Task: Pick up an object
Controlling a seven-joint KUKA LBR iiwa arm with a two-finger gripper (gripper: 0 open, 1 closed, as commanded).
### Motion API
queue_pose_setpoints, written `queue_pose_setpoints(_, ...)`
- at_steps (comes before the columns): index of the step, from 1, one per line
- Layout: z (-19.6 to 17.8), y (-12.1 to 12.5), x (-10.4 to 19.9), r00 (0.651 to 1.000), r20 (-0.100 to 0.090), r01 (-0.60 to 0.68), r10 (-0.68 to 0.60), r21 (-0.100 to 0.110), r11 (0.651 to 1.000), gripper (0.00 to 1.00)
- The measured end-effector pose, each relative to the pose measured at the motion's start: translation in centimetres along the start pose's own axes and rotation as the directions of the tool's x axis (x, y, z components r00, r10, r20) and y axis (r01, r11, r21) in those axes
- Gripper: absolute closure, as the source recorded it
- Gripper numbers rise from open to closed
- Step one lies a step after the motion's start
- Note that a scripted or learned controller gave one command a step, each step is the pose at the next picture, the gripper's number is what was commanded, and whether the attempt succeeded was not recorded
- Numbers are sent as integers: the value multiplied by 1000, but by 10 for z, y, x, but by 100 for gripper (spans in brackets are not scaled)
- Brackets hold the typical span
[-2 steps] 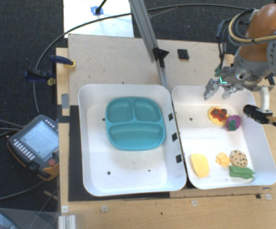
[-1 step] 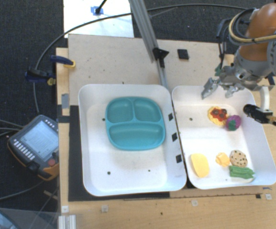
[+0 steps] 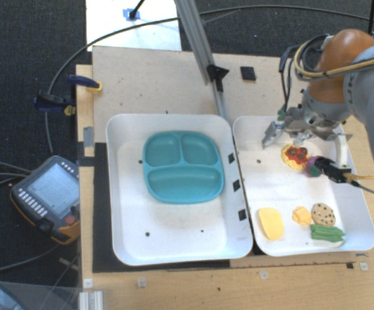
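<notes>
**End effector poised over toy food in the right bin**

The objects to pick lie in the right bin (image 3: 248, 173). Nearest the end effector (image 3: 272, 134) is a yellow and red pizza slice toy (image 3: 294, 155), in the bin's far half toward its right side, with a small purple and green piece (image 3: 314, 166) just beside it on the right. Along the near edge sit a yellow oval piece (image 3: 271, 223), a small orange-yellow chunk (image 3: 301, 215), a speckled cookie (image 3: 323, 214) and a green bean-like piece (image 3: 327, 234), the last three clustered at the near right corner.

The end effector hangs above the far part of the right bin, just left of the pizza slice. Its grey fingers (image 3: 269, 137) point down and to the left, spread apart, with nothing between them.

The left bin (image 3: 119, 192) holds a teal divided plate (image 3: 182, 166), lying flat in its far half with three compartments facing up.

Both bins rest side by side on the desk (image 3: 148, 76). A blue and yellow clamp (image 3: 83, 82) grips the desk's far left edge, and a teach pendant (image 3: 48, 196) lies on the floor off its left side.
</notes>
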State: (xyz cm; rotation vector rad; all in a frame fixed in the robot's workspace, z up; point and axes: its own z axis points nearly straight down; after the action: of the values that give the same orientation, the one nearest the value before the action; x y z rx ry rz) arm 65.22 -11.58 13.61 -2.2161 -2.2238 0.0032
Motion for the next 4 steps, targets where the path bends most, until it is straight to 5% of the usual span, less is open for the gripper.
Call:
queue_pose_setpoints(1, 51, 1, 0, 1000, 1, 0, 0, -4, 1000, 0)
queue_pose_setpoints(2, 37, 3, 0, 1000, 1, 2, -2, -9, 1000, 100)
queue_pose_setpoints(4, -52, 4, -8, 1000, 1, 1, -1, -9, 1000, 100)
